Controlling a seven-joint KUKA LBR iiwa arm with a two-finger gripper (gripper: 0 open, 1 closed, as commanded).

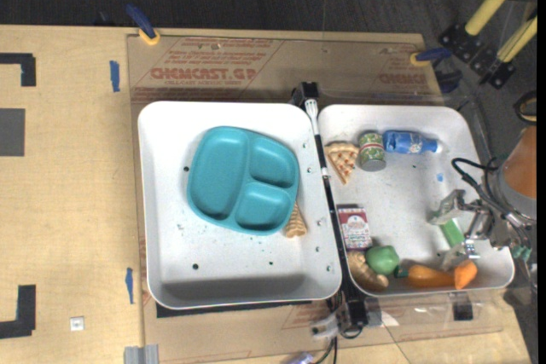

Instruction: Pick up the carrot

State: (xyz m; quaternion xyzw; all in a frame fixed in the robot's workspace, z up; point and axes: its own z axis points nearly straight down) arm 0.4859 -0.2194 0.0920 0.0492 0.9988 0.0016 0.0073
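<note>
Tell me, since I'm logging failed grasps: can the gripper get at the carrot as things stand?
Probably yes. The gripper hangs just above the carrot, which lies along the right bin's near wall. Its top looks uncovered, though that wall and the green vegetable at its left end may crowd a grasp.

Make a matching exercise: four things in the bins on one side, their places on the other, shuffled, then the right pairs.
Things:
1. teal divided plate
2. carrot
3. blue bottle
4. red and white packet

Places:
A. right bin, far edge
B. left bin, middle
C. right bin, near corner, beside the gripper
D. right bin, against the wall shared with the left bin

Pairs: 1-B, 2-C, 3-A, 4-D
</note>
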